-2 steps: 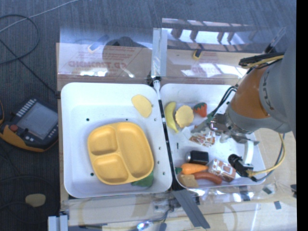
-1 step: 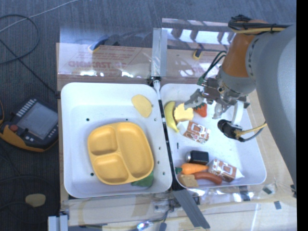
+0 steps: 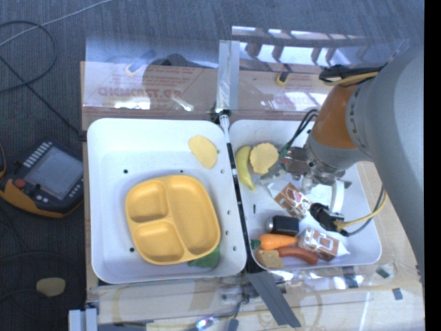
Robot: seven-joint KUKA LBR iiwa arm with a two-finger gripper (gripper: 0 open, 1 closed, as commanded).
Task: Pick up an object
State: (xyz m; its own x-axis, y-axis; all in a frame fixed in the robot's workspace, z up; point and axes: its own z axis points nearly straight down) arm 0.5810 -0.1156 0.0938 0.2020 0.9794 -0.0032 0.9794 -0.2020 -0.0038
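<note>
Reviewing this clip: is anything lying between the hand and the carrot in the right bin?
Yes. The hand hangs over the upper middle of the right bin. The carrot lies near the bin's front edge, and between the two sit a patterned packet and a black object.

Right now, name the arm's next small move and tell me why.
Probably a short descent toward the patterned packet. The gripper hangs over the right bin, just above that packet, with nothing seen between its fingers. The banana and carrot lie farther off.
</note>
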